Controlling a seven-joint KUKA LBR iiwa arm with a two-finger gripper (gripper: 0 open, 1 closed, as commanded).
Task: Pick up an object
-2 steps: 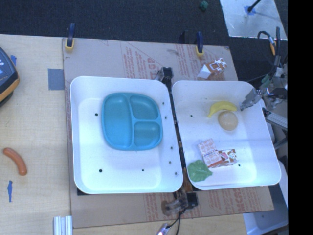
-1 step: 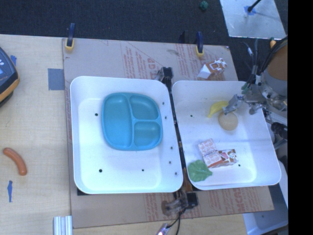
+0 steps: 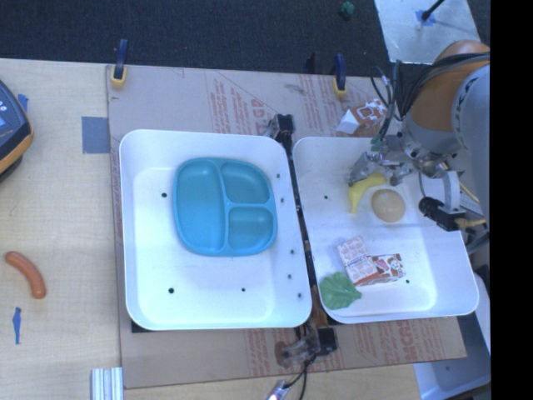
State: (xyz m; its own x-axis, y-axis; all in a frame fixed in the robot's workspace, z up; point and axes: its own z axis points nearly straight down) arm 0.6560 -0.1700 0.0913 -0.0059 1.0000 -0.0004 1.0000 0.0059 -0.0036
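Note:
In the right bin lie a yellow banana, a beige egg-shaped ball, two small red and white packets and a green leaf-shaped piece. My gripper reaches in from the right and sits low over the upper end of the banana, just above and left of the beige ball. Its metal fingertips touch or nearly touch the banana, and nothing is visibly lifted.
The left bin holds a blue divided plate. A toy sausage lies on the bench at the far left. A small packet rests outside the right bin's top edge. Cables hang by the arm at the right.

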